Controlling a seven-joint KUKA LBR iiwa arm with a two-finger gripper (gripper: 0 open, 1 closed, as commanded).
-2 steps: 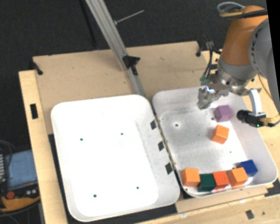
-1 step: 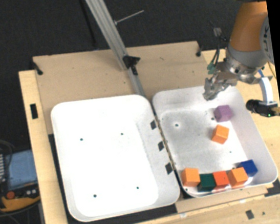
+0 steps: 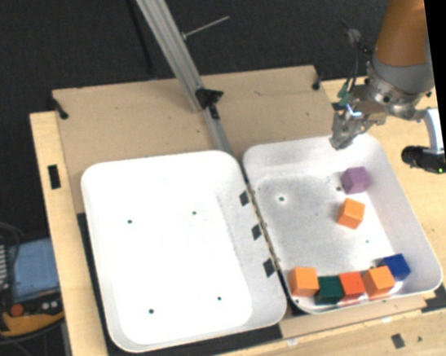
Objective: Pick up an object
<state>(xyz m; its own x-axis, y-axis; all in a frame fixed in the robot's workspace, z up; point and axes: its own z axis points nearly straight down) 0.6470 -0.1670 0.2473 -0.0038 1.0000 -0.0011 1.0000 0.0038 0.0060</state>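
Approach was the step in hand: my gripper (image 3: 347, 132), its opening impossible to judge, hovered over the right bin's (image 3: 303, 162) far edge, needing descent toward the nearby purple block (image 3: 356, 179).

R bin (image 3: 389, 191): mid floor open w/ just purple block (image 3: 356, 179) & orange block (image 3: 350, 214) near each other. Row of blocks (image 3: 351, 281) crowds near wall. L bin (image 3: 110, 255) floor bare. Slanted metal pole (image 3: 182, 59) crosses behind.
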